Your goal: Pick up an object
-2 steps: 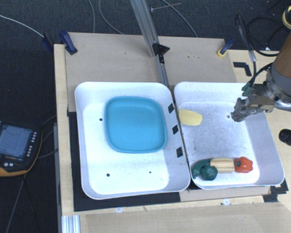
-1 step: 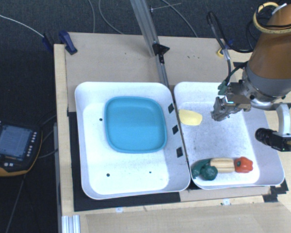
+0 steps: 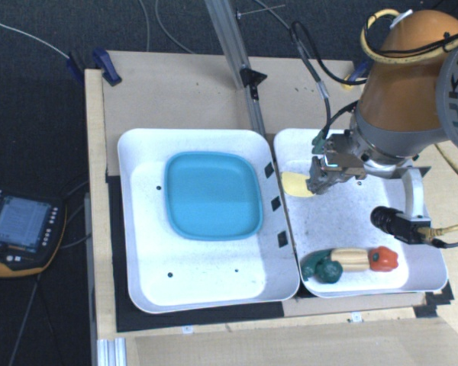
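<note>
My gripper (image 3: 318, 184) hangs over the left part of the right bin (image 3: 320, 227), its dark fingers pointing down beside a pale yellow object (image 3: 293, 183) that lies at the bin's left wall. The fingertips touch or overlap the yellow object's right end, and whether they hold it I cannot tell. Along the front of the same bin lie a dark green object (image 3: 322, 268), a tan cylinder (image 3: 351, 259) and a red object (image 3: 382, 258), in a row.
The left bin (image 3: 137, 204) holds a blue square plate (image 3: 213, 195). A grey pole (image 3: 233, 36) slants up behind the bins. A black cable connector (image 3: 393, 223) sits over the right bin's right side. A handheld pendant (image 3: 19, 231) lies off the bench at left.
</note>
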Available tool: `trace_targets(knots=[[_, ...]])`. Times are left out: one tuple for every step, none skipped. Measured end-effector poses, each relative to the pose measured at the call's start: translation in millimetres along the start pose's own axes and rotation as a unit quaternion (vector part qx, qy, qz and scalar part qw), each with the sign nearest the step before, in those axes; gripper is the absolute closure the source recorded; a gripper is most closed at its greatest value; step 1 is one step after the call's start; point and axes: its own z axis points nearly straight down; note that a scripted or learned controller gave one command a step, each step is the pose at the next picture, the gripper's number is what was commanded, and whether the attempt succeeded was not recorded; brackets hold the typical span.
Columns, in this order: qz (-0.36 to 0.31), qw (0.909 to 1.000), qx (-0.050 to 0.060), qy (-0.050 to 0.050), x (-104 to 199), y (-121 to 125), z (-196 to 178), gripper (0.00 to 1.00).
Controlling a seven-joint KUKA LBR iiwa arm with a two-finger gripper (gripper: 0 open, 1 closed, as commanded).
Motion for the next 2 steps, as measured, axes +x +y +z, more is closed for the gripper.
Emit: trace_targets(knots=[[0.0,1.0,0.0,0.0,57,-3,20,1.0],[0.0,1.0,0.001,0.0,97,5,35,1.0]])
